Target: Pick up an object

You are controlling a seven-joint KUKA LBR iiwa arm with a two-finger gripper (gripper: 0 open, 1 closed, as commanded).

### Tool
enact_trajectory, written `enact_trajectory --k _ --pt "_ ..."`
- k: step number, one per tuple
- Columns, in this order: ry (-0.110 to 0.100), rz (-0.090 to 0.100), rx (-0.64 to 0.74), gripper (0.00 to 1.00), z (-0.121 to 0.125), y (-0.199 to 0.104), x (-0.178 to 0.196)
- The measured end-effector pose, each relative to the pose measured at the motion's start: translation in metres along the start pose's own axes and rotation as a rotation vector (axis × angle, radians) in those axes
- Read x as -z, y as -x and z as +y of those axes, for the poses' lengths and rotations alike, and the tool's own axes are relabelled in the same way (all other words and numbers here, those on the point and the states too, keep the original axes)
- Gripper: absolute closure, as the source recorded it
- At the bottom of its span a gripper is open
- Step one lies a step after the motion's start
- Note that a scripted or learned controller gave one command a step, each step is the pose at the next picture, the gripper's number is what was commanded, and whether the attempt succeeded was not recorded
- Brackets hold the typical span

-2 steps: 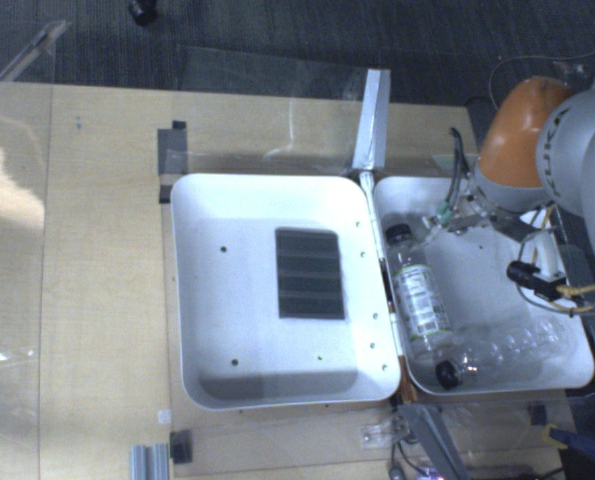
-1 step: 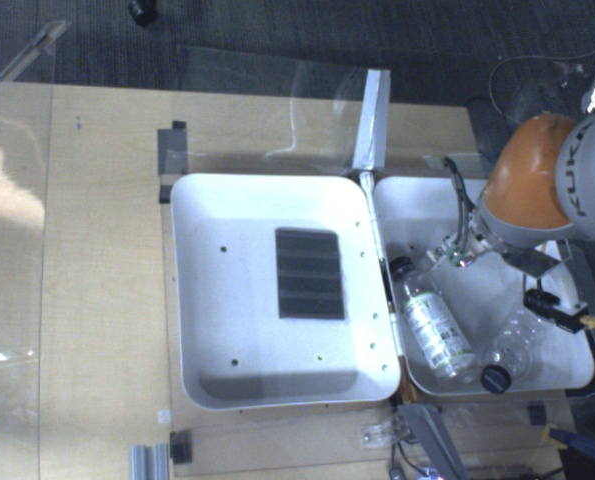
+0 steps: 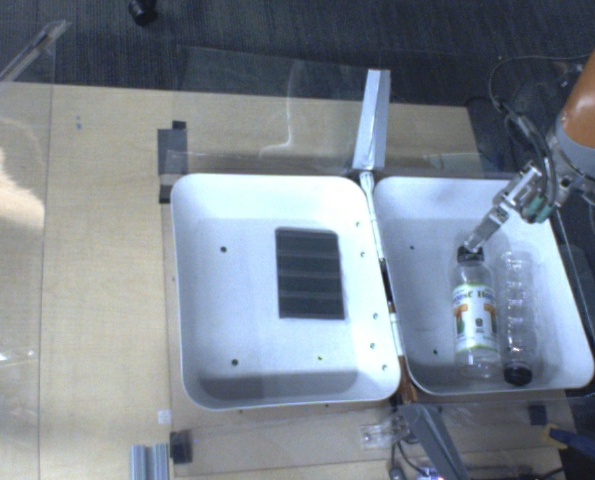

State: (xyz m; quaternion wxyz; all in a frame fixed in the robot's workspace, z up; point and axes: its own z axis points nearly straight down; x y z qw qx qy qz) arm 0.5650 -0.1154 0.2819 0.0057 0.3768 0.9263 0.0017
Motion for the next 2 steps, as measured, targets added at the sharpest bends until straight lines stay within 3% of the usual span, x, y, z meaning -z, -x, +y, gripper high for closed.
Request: enact_trajectory --k 1,2 --pt "-0.002 0.005 0.212 0.00 -0.038 0.022 -0.112" --pt "0.001 -0.002 0.362 0.00 -0.029 0.030 -0.172"
